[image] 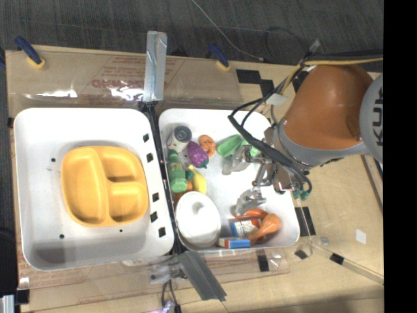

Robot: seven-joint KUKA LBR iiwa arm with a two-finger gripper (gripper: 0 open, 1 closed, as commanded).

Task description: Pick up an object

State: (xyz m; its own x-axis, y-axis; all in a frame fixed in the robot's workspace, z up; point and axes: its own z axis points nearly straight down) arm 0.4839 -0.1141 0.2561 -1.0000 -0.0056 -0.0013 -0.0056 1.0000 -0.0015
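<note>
My gripper [244, 180] hangs low in the right bin [287, 237], below the arm's orange band. Its two metal fingers [236, 160] stand apart, open, with bare white bin floor between them. One fingertip is next to a green object [229, 145]; the other is just above an orange toy [267, 223] and a small red-and-white box [242, 227]. To the gripper's left lie a purple object [197, 154], a small orange piece [207, 143], a yellow piece [199, 184] and a green bottle [177, 178]. A white bowl [197, 218] sits at the bin's front left.
A grey round cap [182, 134] lies at the right bin's back left, and a blue pen [233, 243] along its front wall. The left bin [32, 142] holds a yellow divided plate [104, 184]. Black cables [251, 113] loop over the right bin's back.
</note>
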